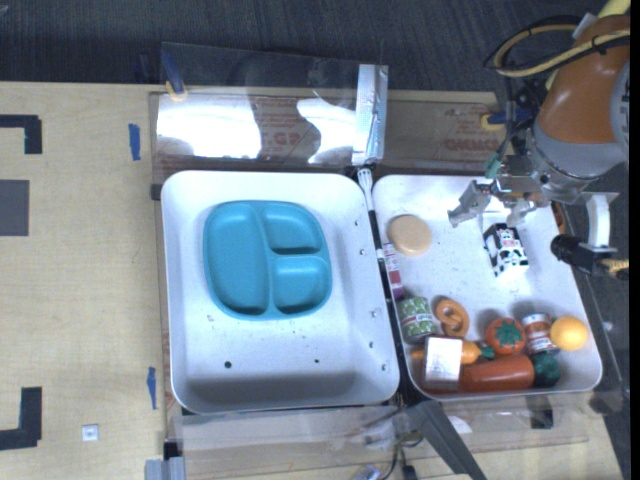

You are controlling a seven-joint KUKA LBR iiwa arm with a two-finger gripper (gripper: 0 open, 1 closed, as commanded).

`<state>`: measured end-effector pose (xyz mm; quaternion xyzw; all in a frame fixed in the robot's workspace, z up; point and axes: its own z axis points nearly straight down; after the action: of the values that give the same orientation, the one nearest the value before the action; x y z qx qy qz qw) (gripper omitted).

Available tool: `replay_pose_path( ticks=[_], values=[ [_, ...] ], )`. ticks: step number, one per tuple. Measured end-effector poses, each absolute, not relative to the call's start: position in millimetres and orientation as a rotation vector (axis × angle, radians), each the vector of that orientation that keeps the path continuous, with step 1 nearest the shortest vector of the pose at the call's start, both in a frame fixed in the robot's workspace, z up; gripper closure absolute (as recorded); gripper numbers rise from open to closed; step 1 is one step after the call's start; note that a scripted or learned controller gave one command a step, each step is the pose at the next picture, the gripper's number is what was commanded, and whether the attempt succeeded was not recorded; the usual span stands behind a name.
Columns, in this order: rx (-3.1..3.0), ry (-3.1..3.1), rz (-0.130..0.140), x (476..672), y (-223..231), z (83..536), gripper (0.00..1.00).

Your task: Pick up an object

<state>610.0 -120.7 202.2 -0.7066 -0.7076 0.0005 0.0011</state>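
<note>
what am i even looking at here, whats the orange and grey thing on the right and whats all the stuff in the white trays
You are looking down at a slant from a single fixed camera above a workbench. The grey and orange thing is a robot arm reaching in from the right. At its tip is the end effector, a two-finger grabber, hovering over the right bin with nothing between its fingers.

Two shallow white bins sit side by side. The left bin holds a blue divided plate. The right bin holds small toy items: a round tan bun, a black-and-white cow figure just below the end effector, a green can, a pretzel, a tomato, a yellow ball-shaped fruit and a red sausage-like piece, mostly crowded along the near edge.
</note>
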Motion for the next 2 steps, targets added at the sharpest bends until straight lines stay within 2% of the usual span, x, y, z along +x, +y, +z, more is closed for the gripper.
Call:
replay_pose_path(
  ticks=[1,2],
  values=[
    [-2.057,-2.380,0.001,645.2,-195.4,196.1,0.00],
    [-2.028,-2.405,-0.012,635.9,-209.7,99.0,0.00]
  ],
)
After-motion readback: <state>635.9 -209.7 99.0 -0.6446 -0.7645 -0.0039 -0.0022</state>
